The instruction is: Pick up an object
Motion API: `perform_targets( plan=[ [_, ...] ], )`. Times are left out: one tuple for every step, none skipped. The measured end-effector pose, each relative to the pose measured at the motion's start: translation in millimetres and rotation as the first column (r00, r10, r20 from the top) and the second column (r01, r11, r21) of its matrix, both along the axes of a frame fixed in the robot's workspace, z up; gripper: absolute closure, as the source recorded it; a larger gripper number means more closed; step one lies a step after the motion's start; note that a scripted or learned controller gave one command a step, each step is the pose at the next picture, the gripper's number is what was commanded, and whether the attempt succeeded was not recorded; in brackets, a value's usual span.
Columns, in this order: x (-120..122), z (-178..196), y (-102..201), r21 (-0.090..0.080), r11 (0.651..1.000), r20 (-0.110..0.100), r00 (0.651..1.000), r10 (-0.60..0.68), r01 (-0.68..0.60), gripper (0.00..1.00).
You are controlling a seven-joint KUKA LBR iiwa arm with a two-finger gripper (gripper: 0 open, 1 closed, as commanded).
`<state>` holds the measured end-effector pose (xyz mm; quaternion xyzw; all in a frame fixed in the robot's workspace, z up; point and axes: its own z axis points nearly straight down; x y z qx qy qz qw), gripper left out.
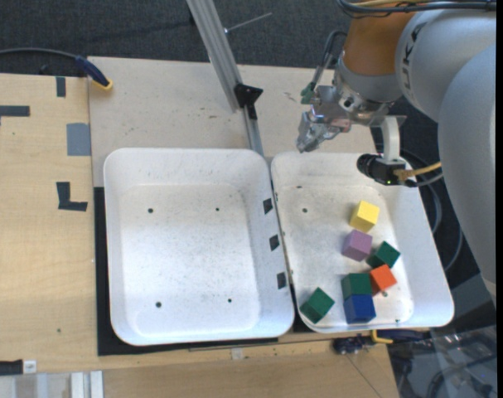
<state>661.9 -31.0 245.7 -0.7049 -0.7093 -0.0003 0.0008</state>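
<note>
1. At the right of the frame, the grey arm (450,98) with its glossy orange band reaches in from three o'clock; its far side is cut off by the frame edge.
2. The left bin (118,172) is a shallow white tray with rounded corners, its floor speckled with dark scuffs and four small dark dots.
3. The right bin (305,181) is the same kind of tray, touching the left bin along their shared rims, and it holds all the blocks in its five o'clock quarter.
4. The gripper (311,138) hangs just past the right bin's eleven o'clock corner, its metal tip slanting towards seven o'clock; it carries nothing, and how far its tips are parted is too small and blurred to tell.
5. The blue cube (360,308) sits near the bin's near rim, touching a dark green cube (356,285) at its twelve o'clock.
6. A second green cube (318,303) lies alone at nine o'clock of the blue one, turned corner-on.
7. The yellow cube (365,215) is farthest up the bin, with the purple cube (357,245) just beside it at six o'clock.
8. The orange cube (384,278) touches a small green cube (389,254), which is partly hidden behind it.
9. None of these blocks has a clear long axis; each is roughly cubic, matte and sharp-edged.
</note>
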Motion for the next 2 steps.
perform_targets(
  plan=[
    [1,4,56,0.0,1.0,0.0,1.0,0.001,-0.001,1.0],
    [-1,2,112,0.0,1.0,-0.001,1.0,0.001,-0.001,1.0]
  ],
)
